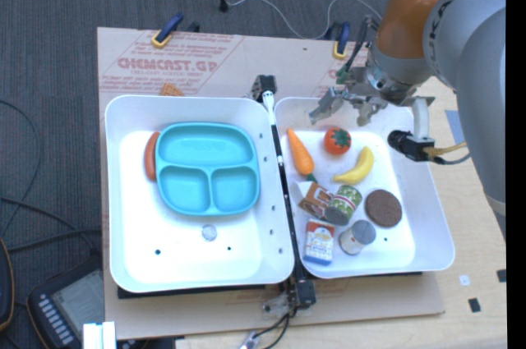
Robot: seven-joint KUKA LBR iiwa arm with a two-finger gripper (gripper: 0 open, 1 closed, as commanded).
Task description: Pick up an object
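The grey two-finger gripper [346,107] hangs with its jaws spread and holding nothing, just above and a little left of the small round red toy tomato [336,140] — the nearest thing — with a yellow plastic banana [357,167] just beyond the tomato.

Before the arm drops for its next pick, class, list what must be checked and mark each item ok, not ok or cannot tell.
1. Gripper above right bin: ok.
2. Fingers spread: ok.
3. Nothing between fingers: ok.
4. Tomato lies just below gripper, apart from carrot and banana: ok.
5. Gripper centred over tomato: cannot tell.
6. Height above tomato: cannot tell.
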